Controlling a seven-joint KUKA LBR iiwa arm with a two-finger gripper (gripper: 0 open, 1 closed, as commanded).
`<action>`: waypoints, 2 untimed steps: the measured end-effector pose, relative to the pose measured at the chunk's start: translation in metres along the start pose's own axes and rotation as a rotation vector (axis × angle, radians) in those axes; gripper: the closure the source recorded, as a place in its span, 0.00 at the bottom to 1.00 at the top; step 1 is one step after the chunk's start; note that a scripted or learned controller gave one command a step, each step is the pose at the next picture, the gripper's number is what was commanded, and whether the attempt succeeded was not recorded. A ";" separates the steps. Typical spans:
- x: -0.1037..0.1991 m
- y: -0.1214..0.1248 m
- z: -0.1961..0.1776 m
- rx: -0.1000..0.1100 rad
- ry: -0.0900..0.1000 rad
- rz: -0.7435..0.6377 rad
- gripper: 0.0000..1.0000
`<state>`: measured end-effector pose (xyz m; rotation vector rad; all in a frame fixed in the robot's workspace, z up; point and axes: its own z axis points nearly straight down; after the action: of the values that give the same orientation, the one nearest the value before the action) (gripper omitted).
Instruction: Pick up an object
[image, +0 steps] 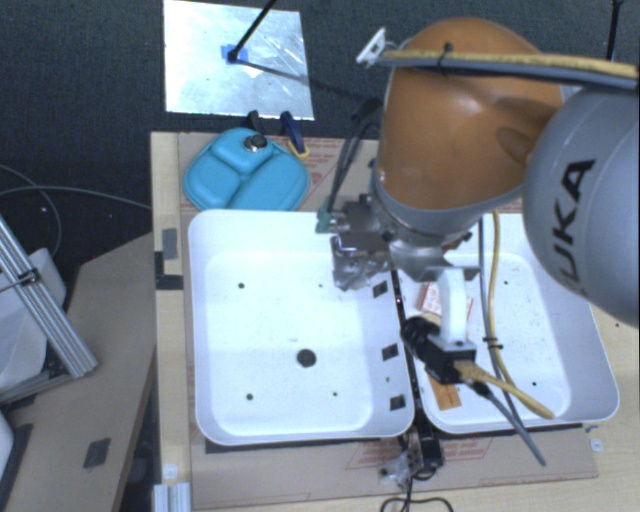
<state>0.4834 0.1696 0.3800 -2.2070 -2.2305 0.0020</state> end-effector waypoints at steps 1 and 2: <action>-0.050 0.003 -0.073 -0.014 0.001 0.014 1.00; 0.008 0.017 -0.068 -0.007 0.001 0.002 1.00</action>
<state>0.5001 0.1774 0.4478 -2.2128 -2.2313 -0.0067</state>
